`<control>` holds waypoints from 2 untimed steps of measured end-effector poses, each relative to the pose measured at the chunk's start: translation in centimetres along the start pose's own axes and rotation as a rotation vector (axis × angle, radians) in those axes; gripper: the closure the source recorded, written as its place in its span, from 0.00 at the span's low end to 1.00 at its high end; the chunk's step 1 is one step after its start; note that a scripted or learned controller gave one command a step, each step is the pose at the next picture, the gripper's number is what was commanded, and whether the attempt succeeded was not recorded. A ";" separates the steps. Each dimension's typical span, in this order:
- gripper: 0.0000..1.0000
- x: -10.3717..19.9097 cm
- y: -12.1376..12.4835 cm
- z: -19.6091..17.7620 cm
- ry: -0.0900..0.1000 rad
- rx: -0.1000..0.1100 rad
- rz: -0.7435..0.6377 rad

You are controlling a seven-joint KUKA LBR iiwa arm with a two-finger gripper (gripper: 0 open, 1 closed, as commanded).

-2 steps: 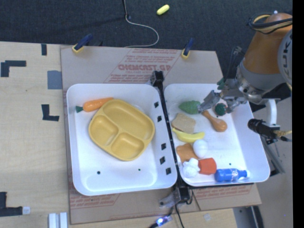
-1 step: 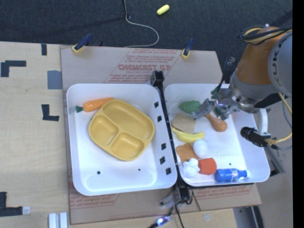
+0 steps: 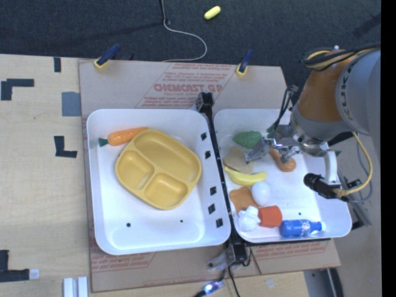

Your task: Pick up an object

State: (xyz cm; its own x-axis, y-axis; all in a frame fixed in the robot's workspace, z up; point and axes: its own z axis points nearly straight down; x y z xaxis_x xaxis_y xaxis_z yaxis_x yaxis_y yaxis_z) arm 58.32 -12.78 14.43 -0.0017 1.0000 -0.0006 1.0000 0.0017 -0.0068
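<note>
Progress on the pick is judged to be slight: nothing is seen lifted, and every item lies in a bin. The claw (image 3: 267,148) is lowered into the right bin (image 3: 337,226), its metal tips close above a flat tan piece (image 3: 236,161) and just beside a green leafy toy (image 3: 247,138); whether the tips are spread or pressed together cannot be told, and nothing is seen gripped. An orange toy (image 3: 285,160) lies just behind the wrist. Nearby candidates are a banana (image 3: 246,177), a white egg (image 3: 261,193), an orange lump (image 3: 242,198), a red cup (image 3: 270,216), a crumpled white object (image 3: 248,219) and a blue bottle (image 3: 299,228). A grasp, a closing and a lift are all judged to remain. The left bin (image 3: 148,237) holds a yellow divided tray (image 3: 159,167) and a toy carrot (image 3: 124,136). Both bins are set on cardboard (image 3: 179,85) clamped to a pale wooden worktop (image 3: 37,184), with dark carpet (image 3: 80,11) behind, where a small yellow object (image 3: 212,12) lies.
</note>
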 end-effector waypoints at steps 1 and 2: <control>0.00 0.1 -0.1 5.4 0.000 0.000 0.000; 1.00 0.2 0.0 4.1 0.002 -0.003 -0.001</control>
State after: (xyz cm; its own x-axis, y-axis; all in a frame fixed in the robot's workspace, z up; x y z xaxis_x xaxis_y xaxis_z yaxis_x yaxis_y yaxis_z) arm 58.26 -12.62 10.29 -0.0025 1.0000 0.0011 1.0000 0.0025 -0.0037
